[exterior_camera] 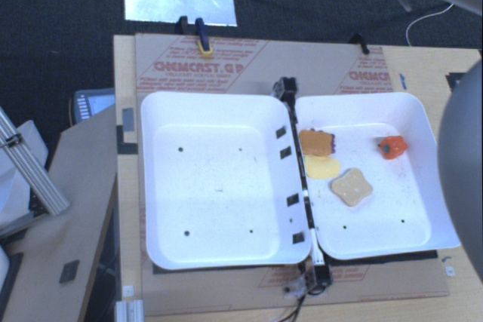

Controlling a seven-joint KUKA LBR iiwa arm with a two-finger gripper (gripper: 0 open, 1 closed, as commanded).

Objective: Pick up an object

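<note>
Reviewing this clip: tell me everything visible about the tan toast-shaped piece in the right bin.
The toast-shaped piece is a pale tan, flat slab with a rounded bread-slice outline and a lighter face, looking like toy food of plastic or foam. It lies flat on the floor of the right bin, turned at an angle to the bin walls. A yellow flat piece lies at its upper left corner; whether they touch is unclear. Nothing grips it.

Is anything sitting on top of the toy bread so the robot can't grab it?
Nothing visible covers the toy bread; its top is bare. The yellow piece lies right beside its upper left corner in the right bin.
</note>
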